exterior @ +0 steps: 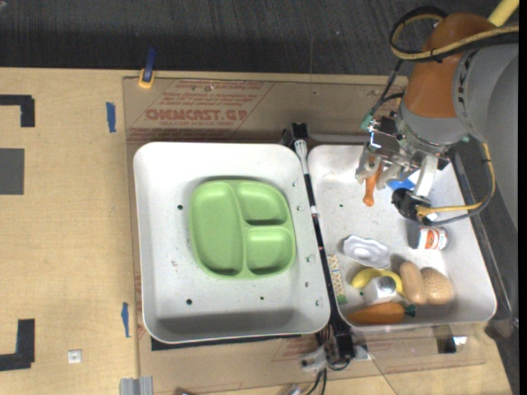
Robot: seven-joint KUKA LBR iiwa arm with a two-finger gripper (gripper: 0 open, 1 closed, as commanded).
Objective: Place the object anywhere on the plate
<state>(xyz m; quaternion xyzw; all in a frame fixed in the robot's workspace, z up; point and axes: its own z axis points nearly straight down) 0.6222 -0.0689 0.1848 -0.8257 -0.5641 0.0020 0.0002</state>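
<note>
Over the right bin [473, 245], near its far end, the gripper [380, 174] hangs with a thin orange carrot-like piece [370, 189] pinched between its fingers, the piece pointing down, its tip above the bin floor. Below it in that bin lie a white wrapper [365, 250], a small bottle [431, 239], a banana [368, 278], two potatoes [425, 284] and a carrot [380, 313], all crowded at the near end. Well apart, the green plate [241, 226] sits in the left bin [160, 220], flat, its three compartments bare.
</note>
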